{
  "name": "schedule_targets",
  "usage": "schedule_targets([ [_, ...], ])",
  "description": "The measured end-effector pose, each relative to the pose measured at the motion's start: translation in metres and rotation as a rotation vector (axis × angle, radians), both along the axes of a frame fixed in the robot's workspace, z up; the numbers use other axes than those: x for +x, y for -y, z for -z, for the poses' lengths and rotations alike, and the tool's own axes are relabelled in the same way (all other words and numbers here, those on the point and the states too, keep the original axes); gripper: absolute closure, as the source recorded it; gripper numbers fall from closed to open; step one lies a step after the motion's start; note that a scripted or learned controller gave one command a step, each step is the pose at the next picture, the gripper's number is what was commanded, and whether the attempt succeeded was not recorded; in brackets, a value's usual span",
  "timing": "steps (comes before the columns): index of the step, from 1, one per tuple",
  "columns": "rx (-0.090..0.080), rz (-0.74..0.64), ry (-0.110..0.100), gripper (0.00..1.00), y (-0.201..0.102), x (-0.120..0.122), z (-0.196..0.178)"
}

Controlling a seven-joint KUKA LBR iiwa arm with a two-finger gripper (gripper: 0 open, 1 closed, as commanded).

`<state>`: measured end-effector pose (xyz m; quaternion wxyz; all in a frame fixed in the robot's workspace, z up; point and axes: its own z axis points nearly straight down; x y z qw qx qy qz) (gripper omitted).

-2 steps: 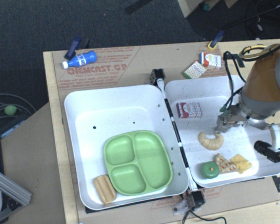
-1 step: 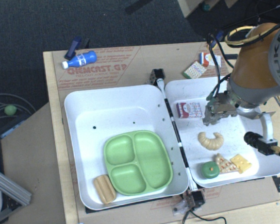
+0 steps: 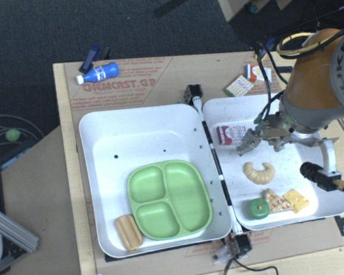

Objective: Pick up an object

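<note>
Your gripper (image 3: 262, 139) hangs over the right bin (image 3: 232, 107), in its far half. Fingers look spread apart, nothing between them. One fingertip (image 3: 244, 147) points left, just near of the carton (image 3: 230, 134), which lies flat by the bin's left wall; you can't tell if they touch. The croissant (image 3: 259, 172) lies just near of the gripper, apart from it. Further near, along the bin's near wall, you have a green round piece (image 3: 259, 209), a waffle piece (image 3: 274, 201) touching it on the right, and a yellow cracker (image 3: 296, 199) right of that. The orange band (image 3: 312, 80) sits above the wrist, far right.

Left bin (image 3: 99, 131): a green tray (image 3: 168, 199) with three compartments sits in the near half, and a tan bread piece (image 3: 128, 232) lies at its near-left corner, just beside it.

Outside the bins on the bench (image 3: 149, 79): a blue-white bottle (image 3: 97, 73) far left, and a small packet (image 3: 239, 85) just beyond the right bin.
</note>
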<state>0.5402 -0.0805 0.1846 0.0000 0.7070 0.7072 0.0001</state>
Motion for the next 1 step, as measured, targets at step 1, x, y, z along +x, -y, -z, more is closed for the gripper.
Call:
schedule_targets([
  [1, -0.001, 0.001, 0.000, 0.00, 0.0174, -0.0056, 0.1002],
])
